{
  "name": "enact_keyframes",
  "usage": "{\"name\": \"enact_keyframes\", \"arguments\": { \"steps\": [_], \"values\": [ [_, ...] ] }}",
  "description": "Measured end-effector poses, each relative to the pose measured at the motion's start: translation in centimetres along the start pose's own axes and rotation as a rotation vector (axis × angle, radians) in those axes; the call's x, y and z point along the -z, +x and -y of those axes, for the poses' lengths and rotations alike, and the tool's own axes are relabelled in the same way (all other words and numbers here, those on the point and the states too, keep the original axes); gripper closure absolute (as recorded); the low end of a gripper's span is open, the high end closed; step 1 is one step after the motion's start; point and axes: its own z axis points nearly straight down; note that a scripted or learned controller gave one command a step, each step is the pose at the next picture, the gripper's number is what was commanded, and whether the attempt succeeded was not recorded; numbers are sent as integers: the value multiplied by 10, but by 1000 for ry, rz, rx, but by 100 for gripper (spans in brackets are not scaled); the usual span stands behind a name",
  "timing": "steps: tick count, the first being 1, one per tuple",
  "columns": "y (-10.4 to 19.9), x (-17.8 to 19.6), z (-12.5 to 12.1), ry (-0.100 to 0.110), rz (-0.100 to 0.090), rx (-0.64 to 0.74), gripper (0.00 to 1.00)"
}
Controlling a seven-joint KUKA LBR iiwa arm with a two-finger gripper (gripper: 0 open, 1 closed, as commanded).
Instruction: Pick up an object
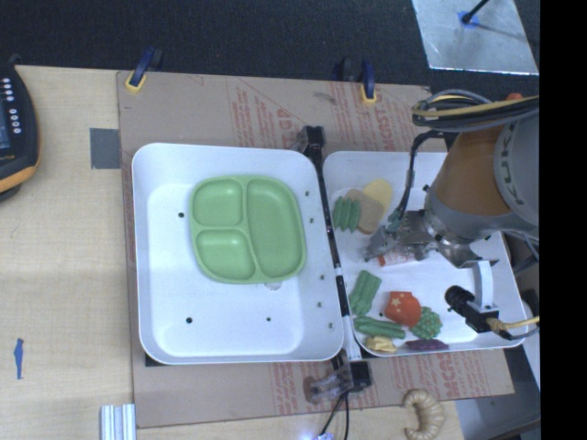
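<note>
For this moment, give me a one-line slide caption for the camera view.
KUKA arm's gripper hovers over toy food in the right bin; green divided plate sits in the left bin.

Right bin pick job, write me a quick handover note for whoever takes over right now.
Gripper: low inside the right bin, beside the yellow piece; nothing visibly held.
Objects: the right bin holds green pieces, a red tomato-like piece and a purple piece near its front edge. The left bin holds a green divided plate.
Done: no pick visible yet.
Left: grasp one object and lift it out.
</note>
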Motion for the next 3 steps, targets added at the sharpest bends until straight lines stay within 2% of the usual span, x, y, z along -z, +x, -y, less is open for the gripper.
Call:
{"name": "enact_keyframes", "arguments": {
  "steps": [1, 2, 3],
  "values": [
    [-11, -20, -15, 4, -7, -1, 0],
    [-13, -7, -17, -2, -4, -1, 100],
    [-13, -8, -17, 0, -4, -1, 0]
  ]
}}
